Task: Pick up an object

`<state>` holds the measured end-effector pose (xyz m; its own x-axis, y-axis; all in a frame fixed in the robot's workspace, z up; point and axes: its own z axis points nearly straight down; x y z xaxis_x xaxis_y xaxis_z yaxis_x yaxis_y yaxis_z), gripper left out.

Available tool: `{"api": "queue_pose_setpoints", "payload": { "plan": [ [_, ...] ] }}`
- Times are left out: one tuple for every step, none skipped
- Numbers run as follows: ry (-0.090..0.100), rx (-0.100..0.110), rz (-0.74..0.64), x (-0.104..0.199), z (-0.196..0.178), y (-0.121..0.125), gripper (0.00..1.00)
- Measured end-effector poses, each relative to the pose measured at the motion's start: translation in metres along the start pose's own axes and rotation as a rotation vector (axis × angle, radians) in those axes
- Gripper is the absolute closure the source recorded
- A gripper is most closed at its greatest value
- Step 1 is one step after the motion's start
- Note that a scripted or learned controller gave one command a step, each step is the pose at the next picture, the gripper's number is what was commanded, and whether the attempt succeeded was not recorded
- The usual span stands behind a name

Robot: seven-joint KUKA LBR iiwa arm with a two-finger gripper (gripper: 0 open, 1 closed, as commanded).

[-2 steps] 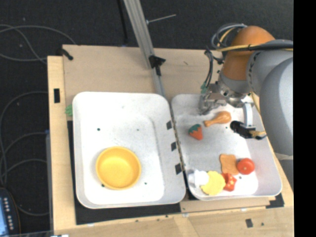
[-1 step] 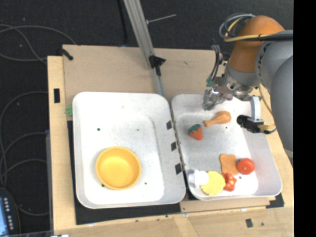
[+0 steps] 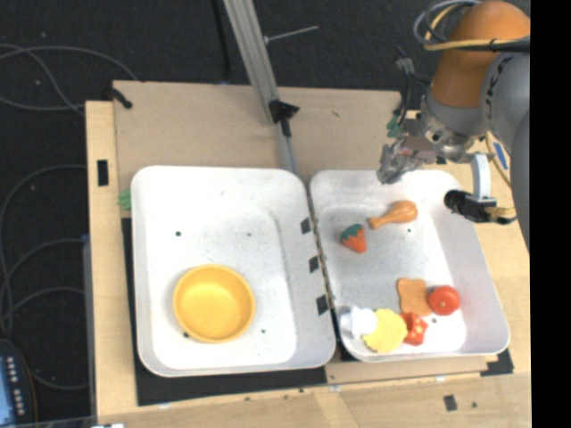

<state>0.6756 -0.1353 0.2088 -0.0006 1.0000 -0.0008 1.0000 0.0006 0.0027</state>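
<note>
Light: even, fairly bright overhead; bins (image 3: 223,194) nearly washed out.
Shadows: soft, short, beneath the bowl (image 3: 213,303) and toys.
Focus: slightly soft, grainy throughout.
Surround: dark floor, cables dimly visible.

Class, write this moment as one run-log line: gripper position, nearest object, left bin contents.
gripper: over right bin's far edge | nearest: drumstick toy, not held | left bin: yellow bowl

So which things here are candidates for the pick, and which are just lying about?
Candidates, right bin: toy chicken drumstick, toy strawberry, red tomato, yellow toy, orange slab. The gripper hovers above that bin's far edge.

Lying about: yellow bowl in left bin, metal pole.
</note>
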Motion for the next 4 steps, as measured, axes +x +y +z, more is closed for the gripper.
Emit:
{"api": "queue_pose_setpoints", "payload": {
  "plan": [
    [0.0,0.002,-0.004,0.048,0.004,-0.022,1.0],
    [0.003,0.002,-0.007,0.102,-0.007,-0.032,1.0],
    [0.002,0.003,-0.006,0.149,-0.004,-0.048,1.0],
    [0.003,0.004,-0.008,0.205,-0.01,-0.076,1.0]
  ]
}}
